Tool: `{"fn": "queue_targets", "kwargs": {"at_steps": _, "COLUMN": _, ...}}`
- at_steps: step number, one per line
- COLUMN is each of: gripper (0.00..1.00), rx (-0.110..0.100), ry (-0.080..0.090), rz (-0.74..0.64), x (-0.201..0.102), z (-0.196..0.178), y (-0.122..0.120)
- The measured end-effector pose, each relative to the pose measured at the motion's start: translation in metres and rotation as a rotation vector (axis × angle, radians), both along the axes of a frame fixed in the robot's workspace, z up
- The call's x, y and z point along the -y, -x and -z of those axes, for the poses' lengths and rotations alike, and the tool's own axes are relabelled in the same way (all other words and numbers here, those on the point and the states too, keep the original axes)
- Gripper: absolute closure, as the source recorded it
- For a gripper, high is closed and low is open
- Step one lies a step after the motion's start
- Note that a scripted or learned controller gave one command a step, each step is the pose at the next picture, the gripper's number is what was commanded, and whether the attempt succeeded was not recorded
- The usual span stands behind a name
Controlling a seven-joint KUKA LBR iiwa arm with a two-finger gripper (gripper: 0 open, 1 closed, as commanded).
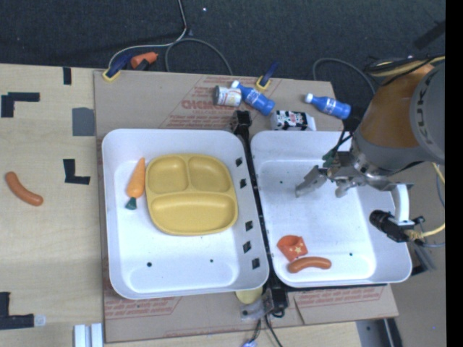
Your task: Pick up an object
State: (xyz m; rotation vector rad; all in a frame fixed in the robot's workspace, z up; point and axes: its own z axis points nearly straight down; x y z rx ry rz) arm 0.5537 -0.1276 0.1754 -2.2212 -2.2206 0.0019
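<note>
In the right bin (362, 223), a red tomato-like piece (292, 246) and a brown sausage (309, 264) lie near the front edge. My gripper (320, 189) hangs over the back middle of that bin, well behind both. Its fingers are spread open with nothing between them. In the left bin (123, 259), an orange carrot (135, 178) lies just left of a yellow divided plate (192, 194).
Behind the bins lie two blue bottles (257, 98) (329, 105), a small white jar (228, 95) and a black-and-white packet (293, 120). Another sausage (23, 189) rests on the bench at far left. Black clips line the wall between the bins (248, 194).
</note>
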Motion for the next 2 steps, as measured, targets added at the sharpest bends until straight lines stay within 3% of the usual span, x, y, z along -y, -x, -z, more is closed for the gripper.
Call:
{"fn": "queue_targets", "kwargs": {"at_steps": 1, "gripper": 0.00, "rx": 0.004, "ry": 0.003, "rz": -0.005, "x": -0.028, "z": 0.095, "y": -0.051}}
{"fn": "queue_targets", "kwargs": {"at_steps": 2, "gripper": 0.00, "rx": 0.004, "ry": 0.001, "rz": -0.002, "x": -0.033, "z": 0.090, "y": -0.088}}
